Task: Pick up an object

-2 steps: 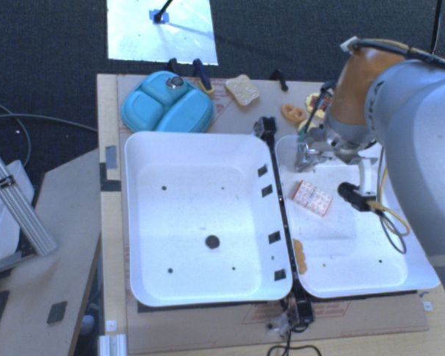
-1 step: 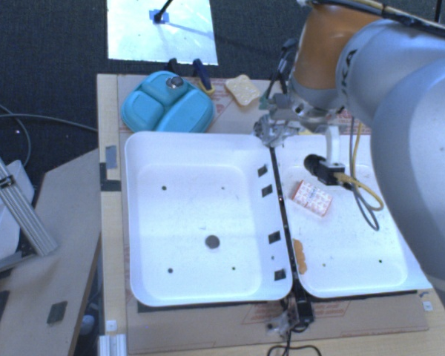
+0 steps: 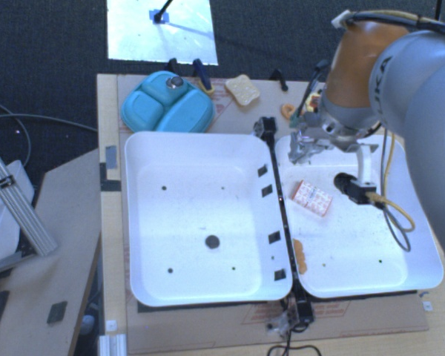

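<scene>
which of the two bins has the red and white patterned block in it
The right bin, under the arm: the patterned block lies near its middle, just below the gripper. The left bin holds a small dark disc instead.

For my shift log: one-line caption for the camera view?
KUKA arm's gripper hangs over the right bin, near a red-and-white patterned block; a small dark disc lies in the left bin.
</scene>
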